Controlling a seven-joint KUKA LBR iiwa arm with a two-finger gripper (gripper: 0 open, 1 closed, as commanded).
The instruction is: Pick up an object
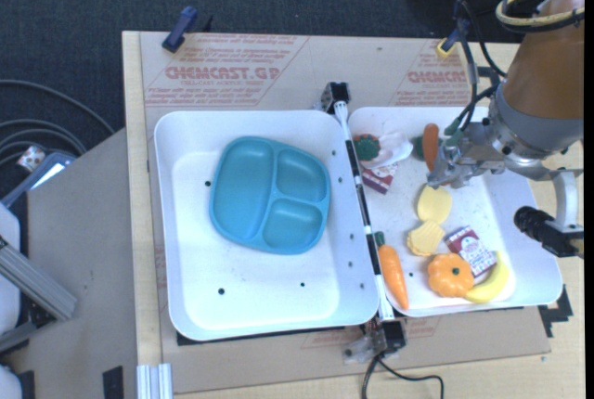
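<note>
Claw in right bin, above pale yellow toy; its opening cannot be told. Carrot, pumpkin lie nearby. Blue plate occupies left bin.

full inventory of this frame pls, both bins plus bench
divided plate: 1, blue, left bin
carrot: 1, orange, right bin, front-left edge
pumpkin toy: 1, orange, right bin front
banana: 1, yellow, beside pumpkin toy
small packet: 1, red-white, above banana
yellow pieces: 2, pale yellow, right bin centre
sausage: 1, orange-red, right bin back
clip: 1, blue, bench back-left
arm: 1, grey-orange, from right
gripper: 1, above upper yellow piece
</note>
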